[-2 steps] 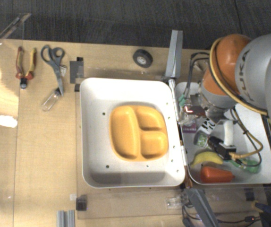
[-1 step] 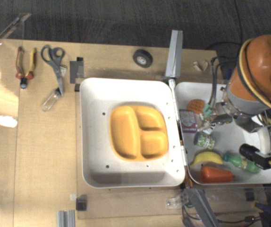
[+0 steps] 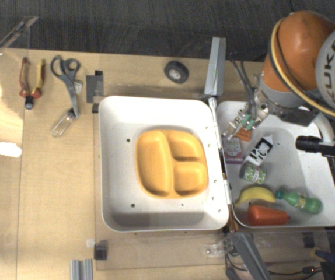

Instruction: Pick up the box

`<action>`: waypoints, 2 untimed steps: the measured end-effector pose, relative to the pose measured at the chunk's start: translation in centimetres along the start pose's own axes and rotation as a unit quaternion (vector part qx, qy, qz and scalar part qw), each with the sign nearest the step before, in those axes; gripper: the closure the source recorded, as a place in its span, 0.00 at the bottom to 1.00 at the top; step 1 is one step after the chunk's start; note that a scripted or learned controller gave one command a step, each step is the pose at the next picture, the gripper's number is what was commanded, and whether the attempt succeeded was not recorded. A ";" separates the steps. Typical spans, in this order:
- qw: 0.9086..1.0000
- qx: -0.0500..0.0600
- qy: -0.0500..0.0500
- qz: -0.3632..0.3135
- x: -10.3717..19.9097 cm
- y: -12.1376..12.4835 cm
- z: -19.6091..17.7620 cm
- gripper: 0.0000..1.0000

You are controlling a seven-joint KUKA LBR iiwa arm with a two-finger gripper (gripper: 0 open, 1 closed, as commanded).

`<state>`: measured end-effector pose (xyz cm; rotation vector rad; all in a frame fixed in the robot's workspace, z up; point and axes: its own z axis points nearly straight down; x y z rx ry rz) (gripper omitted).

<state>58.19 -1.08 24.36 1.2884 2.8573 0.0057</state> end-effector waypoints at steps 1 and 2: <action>0.989 -0.001 0.000 -0.148 2.8 -1.4 0.1 1.00; 0.999 -0.001 0.000 0.037 4.9 1.4 -4.9 1.00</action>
